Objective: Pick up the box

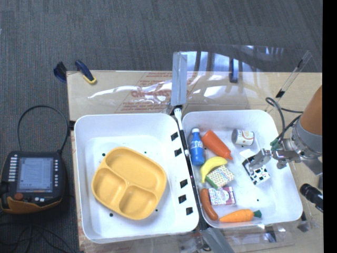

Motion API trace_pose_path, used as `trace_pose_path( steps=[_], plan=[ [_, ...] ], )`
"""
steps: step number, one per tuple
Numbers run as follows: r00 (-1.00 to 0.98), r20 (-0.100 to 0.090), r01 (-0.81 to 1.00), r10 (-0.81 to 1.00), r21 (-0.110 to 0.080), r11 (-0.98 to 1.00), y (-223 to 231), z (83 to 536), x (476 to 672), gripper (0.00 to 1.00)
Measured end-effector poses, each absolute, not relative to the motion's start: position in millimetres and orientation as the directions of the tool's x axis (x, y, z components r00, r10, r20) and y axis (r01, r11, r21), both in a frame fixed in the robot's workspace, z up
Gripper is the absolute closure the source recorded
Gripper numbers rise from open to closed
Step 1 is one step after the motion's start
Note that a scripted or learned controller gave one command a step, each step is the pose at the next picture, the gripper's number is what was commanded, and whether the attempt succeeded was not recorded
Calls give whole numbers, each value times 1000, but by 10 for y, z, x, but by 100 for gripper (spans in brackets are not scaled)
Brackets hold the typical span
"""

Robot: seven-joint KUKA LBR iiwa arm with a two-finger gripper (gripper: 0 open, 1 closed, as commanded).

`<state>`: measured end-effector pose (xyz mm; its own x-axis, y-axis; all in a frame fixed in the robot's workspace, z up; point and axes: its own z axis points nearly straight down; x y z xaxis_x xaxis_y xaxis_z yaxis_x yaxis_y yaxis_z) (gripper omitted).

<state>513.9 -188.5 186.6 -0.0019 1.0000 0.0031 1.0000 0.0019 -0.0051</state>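
**Gripper over right bin, box not yet taken**

Camera view: the gripper (258, 167) is hovering low in the right bin (288, 191); I cannot tell its state. The box (221, 196) is lying flat, well to its left, between the banana (212, 166) and carrot (238, 215). 1 neighbouring box (220, 176) is crowding it, so descending squarely over the target looks safest.
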Motion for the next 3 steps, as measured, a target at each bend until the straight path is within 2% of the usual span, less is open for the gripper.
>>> trace_pose_path(
  steps=[1, 2, 3],
  plan=[
    [18, 3, 1000, 1000, -5, -18, -1319, 1597, 5177, 0],
    [-54, 0, 998, 999, 23, 54, -1066, 996, 5124, 0],
    [-93, -2, 995, 996, 26, 93, -1077, 962, 4855, 0]
  ],
)
